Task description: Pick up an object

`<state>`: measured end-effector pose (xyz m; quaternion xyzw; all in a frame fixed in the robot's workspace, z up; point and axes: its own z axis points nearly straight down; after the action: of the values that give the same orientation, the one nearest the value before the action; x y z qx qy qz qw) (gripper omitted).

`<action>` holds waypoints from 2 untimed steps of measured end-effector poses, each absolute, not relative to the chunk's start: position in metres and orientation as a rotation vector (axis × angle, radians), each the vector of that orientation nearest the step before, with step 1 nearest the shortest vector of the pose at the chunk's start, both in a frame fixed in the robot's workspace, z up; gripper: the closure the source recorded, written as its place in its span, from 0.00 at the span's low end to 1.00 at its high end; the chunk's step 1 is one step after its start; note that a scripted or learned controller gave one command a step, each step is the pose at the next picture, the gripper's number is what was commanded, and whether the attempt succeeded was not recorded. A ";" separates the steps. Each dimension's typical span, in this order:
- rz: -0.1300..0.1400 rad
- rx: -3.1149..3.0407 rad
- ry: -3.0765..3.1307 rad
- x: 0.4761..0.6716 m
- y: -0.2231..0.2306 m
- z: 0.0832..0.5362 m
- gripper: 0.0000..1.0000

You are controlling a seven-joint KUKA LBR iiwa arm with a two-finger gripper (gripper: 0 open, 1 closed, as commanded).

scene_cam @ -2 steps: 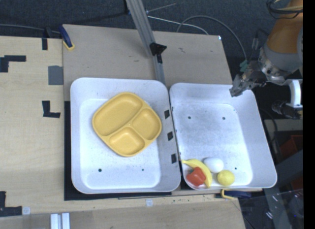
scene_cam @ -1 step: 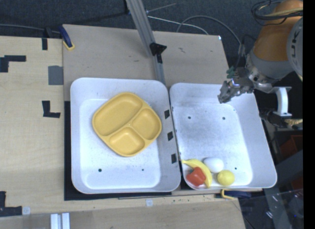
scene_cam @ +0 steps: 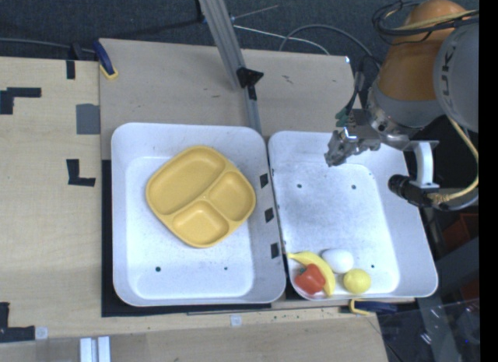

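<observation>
In the right bin [scene_cam: 342, 205] a small cluster lies at the near edge: a yellow banana [scene_cam: 315, 263], a red piece [scene_cam: 310, 278], a white egg-shaped object [scene_cam: 338, 259] and a yellow ball [scene_cam: 357, 280]. My gripper [scene_cam: 339, 151] hangs over the far end of that bin, well away from the cluster, with nothing seen between its fingers. A yellow three-compartment plate [scene_cam: 201, 195] lies in the left bin [scene_cam: 132, 220].
A grey metal pole [scene_cam: 222, 29] slants in from the top to the gap between the bins. A blue and yellow clamp [scene_cam: 105, 61] sits at the bench's far left corner. Cables [scene_cam: 311, 37] run behind the right bin.
</observation>
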<state>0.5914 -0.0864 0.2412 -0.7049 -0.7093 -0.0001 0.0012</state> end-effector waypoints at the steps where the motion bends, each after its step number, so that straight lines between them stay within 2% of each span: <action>1: 0.003 -2.212 -2.226 0.582 -0.032 0.229 1.00; 2: 0.001 -2.210 -2.227 0.562 0.022 0.237 1.00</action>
<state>0.5619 0.0220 0.2368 -0.7044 -0.7098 0.0002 0.0018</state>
